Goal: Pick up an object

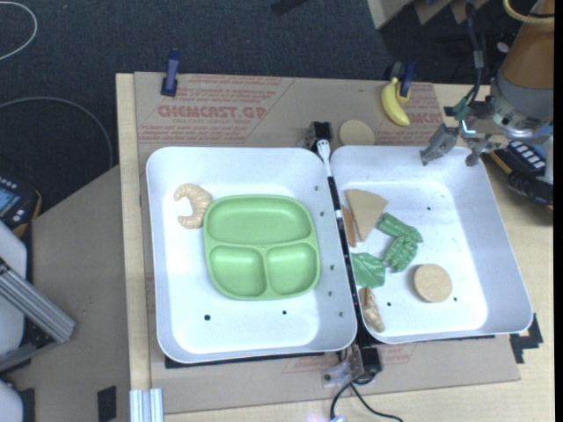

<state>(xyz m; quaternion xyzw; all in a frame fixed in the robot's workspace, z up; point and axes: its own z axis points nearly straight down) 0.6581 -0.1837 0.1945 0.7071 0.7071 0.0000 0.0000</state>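
My gripper [456, 148] hovers over the far right corner of the right bin [493, 236], its fingers spread open with nothing between them. Below it in that bin lie a tan wedge [363, 209], green leafy pieces [400, 240], another green piece [368, 269], a round tan cookie [432, 282] and a small tan item [371, 309] at the near left edge. All of them sit well toward the near left of the gripper.
The left bin [167, 262] holds a green divided plate [261, 244] and a croissant [192, 204]. A banana [396, 104] and a tan disc [356, 133] lie on the board behind the bins. Blue clamps [170, 73] hold the board's far edge.
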